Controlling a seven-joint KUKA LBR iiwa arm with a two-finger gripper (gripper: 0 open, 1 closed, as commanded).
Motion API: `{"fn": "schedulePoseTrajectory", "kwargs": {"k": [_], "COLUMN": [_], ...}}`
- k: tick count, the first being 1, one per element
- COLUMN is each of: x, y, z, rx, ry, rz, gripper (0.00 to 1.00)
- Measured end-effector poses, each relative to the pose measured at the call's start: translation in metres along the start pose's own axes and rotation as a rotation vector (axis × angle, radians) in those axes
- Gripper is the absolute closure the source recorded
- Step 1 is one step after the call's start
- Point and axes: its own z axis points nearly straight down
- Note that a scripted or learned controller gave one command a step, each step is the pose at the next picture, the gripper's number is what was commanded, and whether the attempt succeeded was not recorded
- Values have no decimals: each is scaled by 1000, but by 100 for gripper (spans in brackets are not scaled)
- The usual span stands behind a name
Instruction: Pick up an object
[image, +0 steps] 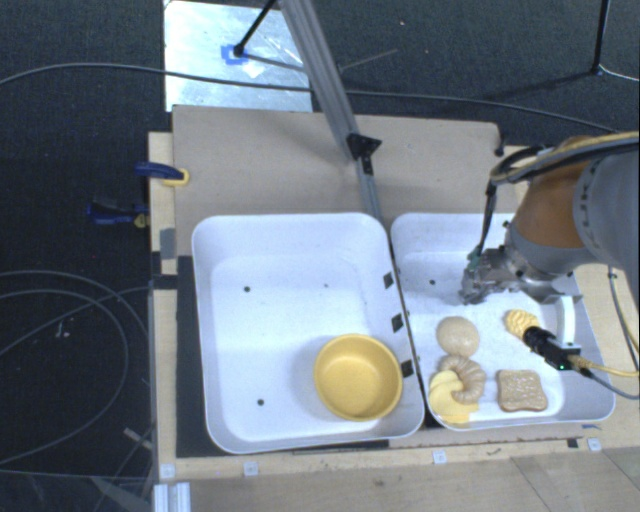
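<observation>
Two white bins (300, 240) on a brown board (260, 150), blue clamps (118, 212) at its edge.

Arm (575, 215) reaches from the right (orange-banded wrist), gripper (478, 285) low.

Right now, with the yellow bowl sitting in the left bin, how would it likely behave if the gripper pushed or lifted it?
The yellow bowl looks rigid and probably light, like plastic. It sits upright on a smooth bin floor, so a push would likely slide it. Its thin rim could suit a pinch, though it might tilt.
</observation>
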Motion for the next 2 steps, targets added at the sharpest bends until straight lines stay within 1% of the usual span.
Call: {"fn": "schedulePoseTrajectory", "kwargs": {"k": [1, 2], "x": [3, -1], "y": [5, 8], "z": [-64, -108], "rx": [-4, -3], "ry": [0, -1], "rz": [-6, -7], "gripper": [100, 100]}}
